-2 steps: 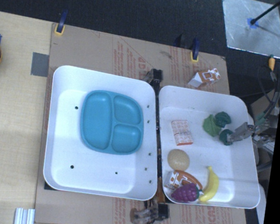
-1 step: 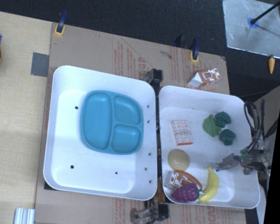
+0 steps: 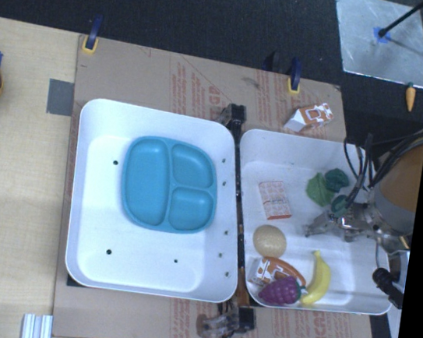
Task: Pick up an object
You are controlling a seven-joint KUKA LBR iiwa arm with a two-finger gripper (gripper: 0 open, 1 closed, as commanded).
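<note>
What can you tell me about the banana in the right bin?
The banana is a small yellow toy-like piece, smooth and glossy as if plastic, curved, with a darker tip at its upper end. It lies flat on the floor of the right bin, near the front right corner, running from upper left down toward the front wall. Its lower end touches or sits right against the purple grapes. The gripper is above it in the view, apart from it.
</note>
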